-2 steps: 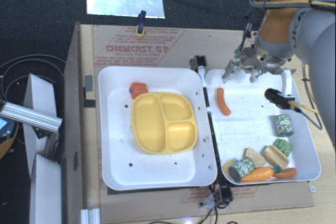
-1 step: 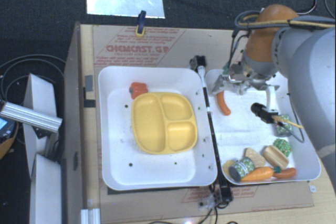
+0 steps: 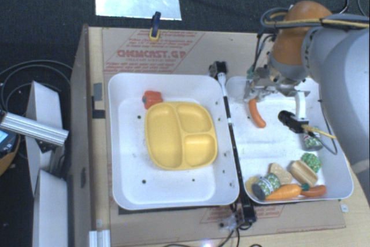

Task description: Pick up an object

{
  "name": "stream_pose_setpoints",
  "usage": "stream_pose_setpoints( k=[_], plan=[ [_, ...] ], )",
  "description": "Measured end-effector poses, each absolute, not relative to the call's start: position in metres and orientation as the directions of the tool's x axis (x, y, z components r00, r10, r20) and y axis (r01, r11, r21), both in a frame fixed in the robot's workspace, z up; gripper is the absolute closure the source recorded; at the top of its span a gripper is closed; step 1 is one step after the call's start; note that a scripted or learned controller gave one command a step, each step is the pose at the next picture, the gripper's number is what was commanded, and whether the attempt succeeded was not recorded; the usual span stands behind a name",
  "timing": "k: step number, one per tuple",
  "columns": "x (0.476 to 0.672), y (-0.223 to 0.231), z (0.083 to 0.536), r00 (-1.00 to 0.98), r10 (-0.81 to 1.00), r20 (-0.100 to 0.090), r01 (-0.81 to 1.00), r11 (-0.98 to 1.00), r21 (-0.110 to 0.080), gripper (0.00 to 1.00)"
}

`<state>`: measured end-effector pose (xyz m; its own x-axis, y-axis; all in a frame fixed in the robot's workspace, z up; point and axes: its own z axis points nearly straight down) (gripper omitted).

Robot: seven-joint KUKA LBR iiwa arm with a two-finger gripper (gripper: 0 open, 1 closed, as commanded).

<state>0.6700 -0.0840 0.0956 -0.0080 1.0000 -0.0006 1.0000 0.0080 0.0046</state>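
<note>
My gripper point(image 3: 257, 95) hangs over the far left part of the right bin point(image 3: 272, 147), with its fingers open. Just below the fingertips an orange sausage-shaped piece point(image 3: 257, 114) lies on the bin floor, its upper end close to the gripper. Nothing sits between the fingers. The grey arm with its orange band reaches in from the right, covering the bin's far right corner.
Toy food is piled in the right bin's near corner: a green-patterned can point(image 3: 267, 184), a carrot point(image 3: 283, 192), a bread piece point(image 3: 303, 172) and a green piece point(image 3: 312, 160). The left bin point(image 3: 124, 142) holds a yellow divided plate point(image 3: 180, 135) and a red-orange piece point(image 3: 152, 98).
</note>
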Motion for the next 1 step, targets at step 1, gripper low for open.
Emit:
stream_pose_setpoints(
  k=[1],
  plan=[
    [0.6236, -0.0634, 0.1863, -0.004, 1.0, 0.0, 1.0, 0.004, 0.005, 1.0]
  ],
)
